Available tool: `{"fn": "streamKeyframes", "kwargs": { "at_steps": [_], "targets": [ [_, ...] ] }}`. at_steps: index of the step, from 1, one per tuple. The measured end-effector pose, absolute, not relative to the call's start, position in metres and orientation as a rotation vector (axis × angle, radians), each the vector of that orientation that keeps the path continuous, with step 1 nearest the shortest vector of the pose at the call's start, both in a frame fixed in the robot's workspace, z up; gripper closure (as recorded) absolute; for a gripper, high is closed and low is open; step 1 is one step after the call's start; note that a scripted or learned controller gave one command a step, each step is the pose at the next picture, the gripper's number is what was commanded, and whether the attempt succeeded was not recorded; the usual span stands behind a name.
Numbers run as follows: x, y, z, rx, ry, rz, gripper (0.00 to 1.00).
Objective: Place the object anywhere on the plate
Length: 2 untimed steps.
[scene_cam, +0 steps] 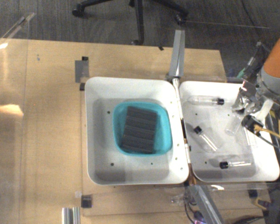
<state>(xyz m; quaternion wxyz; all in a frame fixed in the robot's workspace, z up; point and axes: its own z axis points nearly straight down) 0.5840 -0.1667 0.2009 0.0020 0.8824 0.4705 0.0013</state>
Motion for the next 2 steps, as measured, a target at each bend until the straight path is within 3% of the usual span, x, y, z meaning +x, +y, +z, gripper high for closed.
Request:
{"fn": "streamKeyframes", "kwargs": {
  "at_steps": [1, 2],
  "targets": [
    [0.541, -0.074, 0.184, 2.713, 1.582, 0.004, 1.0],
    [0.518, -0.002, 0.184, 2.683, 1.635, 0.004, 1.0]
  ]
}}
